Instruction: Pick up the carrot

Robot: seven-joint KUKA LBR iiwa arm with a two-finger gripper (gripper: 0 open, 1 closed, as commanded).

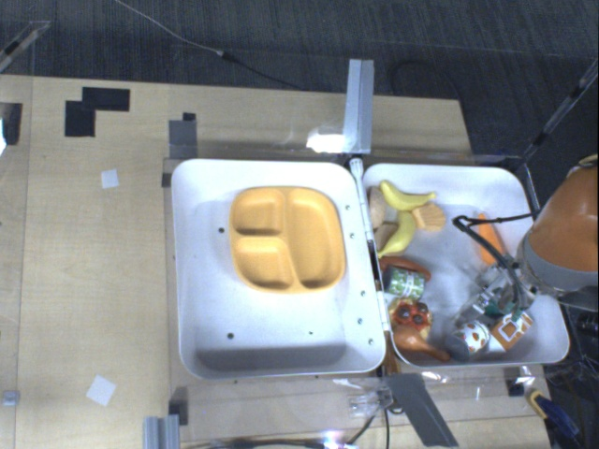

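Note:
The carrot (pixel 488 236) is a short orange piece lying in the right bin (pixel 449 171), toward its right wall, with a thin black cable crossing over it. My gripper (pixel 494 297) reaches in from the right, below the arm's orange band (pixel 569 227). It hangs low over the bin's lower right part, just below the carrot and apart from it. Nothing can be made out between its tips.
The right bin also holds yellow bananas (pixel 402 215), a green and red can (pixel 404 281), a reddish-brown toy (pixel 412 318), a round white item (pixel 473 337) and a small orange box (pixel 513 327). The left bin (pixel 201 251) holds a yellow divided plate (pixel 285 237).

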